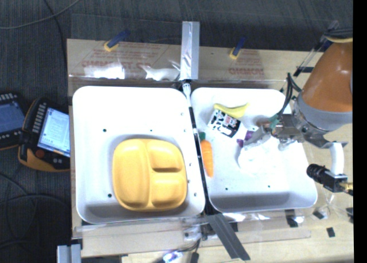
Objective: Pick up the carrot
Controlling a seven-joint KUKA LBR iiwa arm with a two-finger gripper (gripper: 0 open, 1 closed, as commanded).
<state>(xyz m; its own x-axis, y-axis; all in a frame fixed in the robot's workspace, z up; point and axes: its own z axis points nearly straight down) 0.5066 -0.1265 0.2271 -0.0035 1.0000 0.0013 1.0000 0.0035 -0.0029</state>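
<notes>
The orange carrot (207, 157) lies lengthwise in the right bin (269, 196), tight against its left wall. My gripper (261, 132) hovers over the middle of that bin, to the right of the carrot and apart from it. A small purple object (249, 136) sits just at the gripper's tip. The grey and orange arm (328, 87) comes in from the right.
A yellow banana (230, 109) and a black-and-white packet (224, 123) lie at the back of the right bin, above the carrot. A yellow divided plate (150, 173) sits in the left bin (94, 113). A metal divider (190, 55) stands behind the bins.
</notes>
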